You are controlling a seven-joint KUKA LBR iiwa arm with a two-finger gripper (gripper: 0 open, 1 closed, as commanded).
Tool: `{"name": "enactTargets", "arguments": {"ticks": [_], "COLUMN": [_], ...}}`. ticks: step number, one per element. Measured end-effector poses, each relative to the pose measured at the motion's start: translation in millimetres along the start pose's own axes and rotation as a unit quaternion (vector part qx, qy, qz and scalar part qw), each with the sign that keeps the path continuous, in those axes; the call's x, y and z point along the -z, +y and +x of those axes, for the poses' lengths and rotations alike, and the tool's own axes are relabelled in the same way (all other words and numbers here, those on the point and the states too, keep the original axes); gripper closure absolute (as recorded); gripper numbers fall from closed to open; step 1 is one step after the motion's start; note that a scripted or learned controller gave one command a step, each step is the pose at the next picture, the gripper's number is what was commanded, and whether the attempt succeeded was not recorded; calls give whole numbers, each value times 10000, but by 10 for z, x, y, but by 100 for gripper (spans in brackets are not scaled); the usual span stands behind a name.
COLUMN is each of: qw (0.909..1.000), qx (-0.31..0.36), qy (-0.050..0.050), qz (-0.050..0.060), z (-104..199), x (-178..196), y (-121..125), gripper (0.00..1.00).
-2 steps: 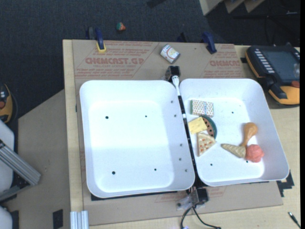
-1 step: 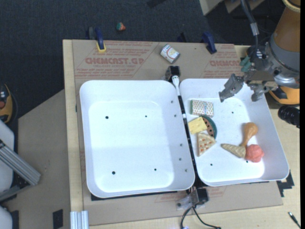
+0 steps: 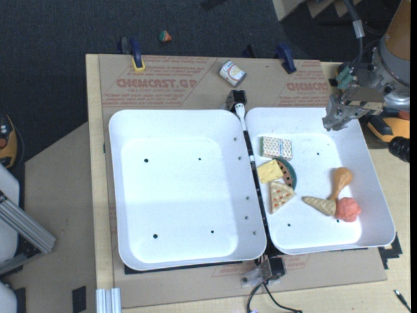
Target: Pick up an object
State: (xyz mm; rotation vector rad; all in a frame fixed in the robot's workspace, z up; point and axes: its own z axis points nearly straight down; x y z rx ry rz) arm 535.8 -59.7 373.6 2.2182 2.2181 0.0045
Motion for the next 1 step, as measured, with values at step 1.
{"name": "enactTargets", "arguments": {"ticks": [1], "qw": [10000], "qx": [8], "qy": [-5], "qz": [-63], "z": [11], "x": [1211], "y": [142], "gripper": [100]}}
